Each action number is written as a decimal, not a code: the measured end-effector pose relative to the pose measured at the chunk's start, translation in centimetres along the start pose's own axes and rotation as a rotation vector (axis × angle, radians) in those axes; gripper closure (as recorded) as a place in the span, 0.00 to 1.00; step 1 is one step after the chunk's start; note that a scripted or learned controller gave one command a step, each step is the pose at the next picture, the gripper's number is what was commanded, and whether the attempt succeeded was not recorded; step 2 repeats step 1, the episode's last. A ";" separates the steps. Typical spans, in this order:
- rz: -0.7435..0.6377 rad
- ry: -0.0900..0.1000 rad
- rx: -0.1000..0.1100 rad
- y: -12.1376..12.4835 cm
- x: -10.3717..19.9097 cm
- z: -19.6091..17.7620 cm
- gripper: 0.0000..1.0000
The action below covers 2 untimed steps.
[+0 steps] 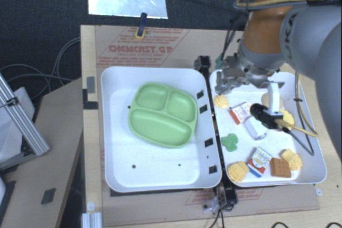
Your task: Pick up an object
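My gripper point(226, 86) hangs over the back left corner of the right bin point(315, 168), under the grey arm with its orange band. Just below it lies a small yellow piece point(220, 101), and a red and white packet point(241, 112) lies a little to the right of that. Nothing shows between the gripper and these things. Further forward in the bin lie a green toy point(230, 141), a round yellow waffle point(238, 171), a red, white and blue packet point(259, 160), a brown cracker point(279, 167) and a yellow biscuit point(292, 159).
The left bin point(115, 168) holds a green divided plate point(162, 114). A dark divider with clips point(211, 115) runs between the bins. A white and grey block point(255, 128) and another yellow piece point(287, 116) lie mid right bin.
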State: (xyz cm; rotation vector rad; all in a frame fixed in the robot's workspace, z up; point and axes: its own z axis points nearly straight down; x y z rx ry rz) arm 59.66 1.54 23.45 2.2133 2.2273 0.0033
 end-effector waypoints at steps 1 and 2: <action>0.005 -0.001 0.002 -0.3 -0.2 2.1 1.00; 0.005 -0.001 0.002 -0.3 -0.2 2.1 1.00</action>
